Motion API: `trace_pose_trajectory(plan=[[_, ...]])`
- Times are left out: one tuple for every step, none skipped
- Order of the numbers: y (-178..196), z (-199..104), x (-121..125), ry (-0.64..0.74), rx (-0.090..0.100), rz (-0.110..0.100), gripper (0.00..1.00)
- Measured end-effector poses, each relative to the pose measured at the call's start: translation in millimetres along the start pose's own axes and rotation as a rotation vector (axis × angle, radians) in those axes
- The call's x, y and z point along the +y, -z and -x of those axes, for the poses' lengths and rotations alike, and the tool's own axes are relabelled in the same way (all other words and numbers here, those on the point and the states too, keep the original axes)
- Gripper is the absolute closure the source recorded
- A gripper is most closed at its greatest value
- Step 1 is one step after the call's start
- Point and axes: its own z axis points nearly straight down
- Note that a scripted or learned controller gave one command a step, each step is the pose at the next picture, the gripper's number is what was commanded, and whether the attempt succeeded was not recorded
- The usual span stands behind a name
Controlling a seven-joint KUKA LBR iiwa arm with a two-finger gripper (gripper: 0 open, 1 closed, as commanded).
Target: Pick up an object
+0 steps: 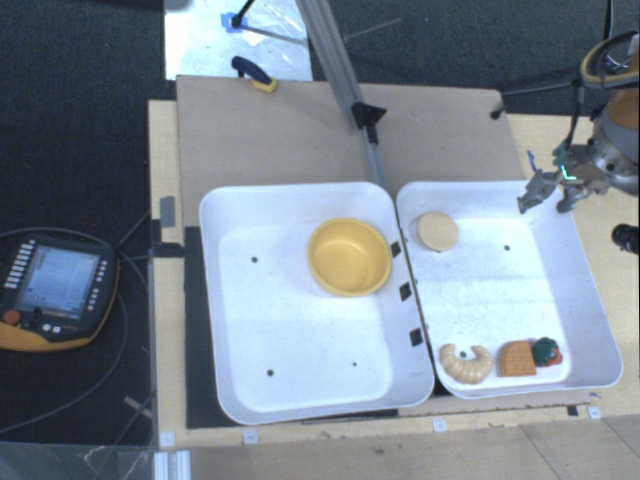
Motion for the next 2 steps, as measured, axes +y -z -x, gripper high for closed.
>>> trace_pose_trajectory(plan=[[0.1,0.0,0.0,0.000,0.000,0.000,0.00],[-60.9,-3.4,2.9,0.001,0.001,-0.003,0.00]])
